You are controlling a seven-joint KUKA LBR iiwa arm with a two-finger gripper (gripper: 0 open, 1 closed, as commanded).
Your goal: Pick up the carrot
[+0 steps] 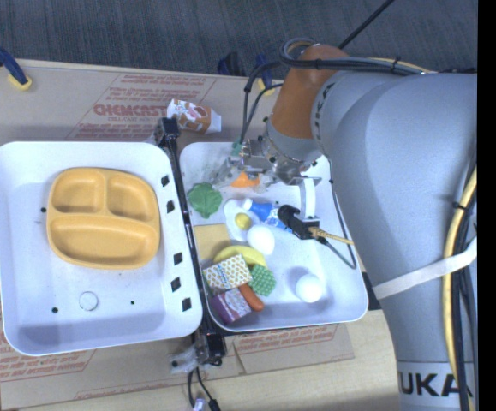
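Camera view: the gripper [246,165] is low at the 12 o'clock end of the right bin [343,302], and whether it is clenched or released cannot be told. An orange piece, likely the carrot [245,179], lies touching or just beside it at its 6 o'clock; its long axis is too hidden to judge. One arm, so no choice of reach. Two bins: the left bin [16,229] bears one yellow tray [102,217]. Two white eggs [261,241] and one green lump [204,199] lie nearby.

The grey arm [402,169] reached in from the right, orange band uppermost, its pincer [249,163] lowered toward the far end.
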